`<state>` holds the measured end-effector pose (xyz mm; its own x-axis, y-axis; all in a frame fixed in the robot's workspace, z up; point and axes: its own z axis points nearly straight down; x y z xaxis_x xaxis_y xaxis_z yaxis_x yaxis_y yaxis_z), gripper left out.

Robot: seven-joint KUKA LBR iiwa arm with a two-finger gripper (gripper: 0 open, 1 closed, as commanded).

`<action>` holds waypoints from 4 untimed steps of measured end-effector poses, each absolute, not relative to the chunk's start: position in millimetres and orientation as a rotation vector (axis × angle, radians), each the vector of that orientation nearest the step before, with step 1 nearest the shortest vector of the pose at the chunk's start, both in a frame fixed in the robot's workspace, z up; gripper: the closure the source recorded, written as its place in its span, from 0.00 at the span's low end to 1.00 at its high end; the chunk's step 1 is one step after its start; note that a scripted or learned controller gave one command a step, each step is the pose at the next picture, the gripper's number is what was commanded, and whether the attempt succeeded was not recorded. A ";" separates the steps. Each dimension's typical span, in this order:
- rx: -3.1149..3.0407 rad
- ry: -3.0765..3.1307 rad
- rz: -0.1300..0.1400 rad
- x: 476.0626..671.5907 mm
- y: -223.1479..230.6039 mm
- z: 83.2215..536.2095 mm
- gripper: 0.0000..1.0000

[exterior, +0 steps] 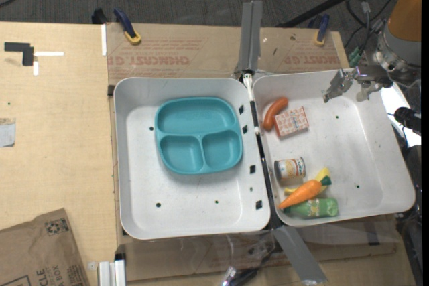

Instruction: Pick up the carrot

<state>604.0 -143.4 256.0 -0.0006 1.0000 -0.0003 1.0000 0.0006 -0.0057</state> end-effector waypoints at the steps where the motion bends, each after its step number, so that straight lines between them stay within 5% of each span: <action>1: -2.218 -2.219 0.007 603.9 -143.3 256.0 0.00; 2: -2.056 -2.369 0.006 594.6 -146.5 184.6 0.00; 3: -2.045 -2.400 -0.014 524.9 -143.3 111.3 0.00; 4: -1.807 -2.626 -0.015 497.6 -125.6 104.7 0.00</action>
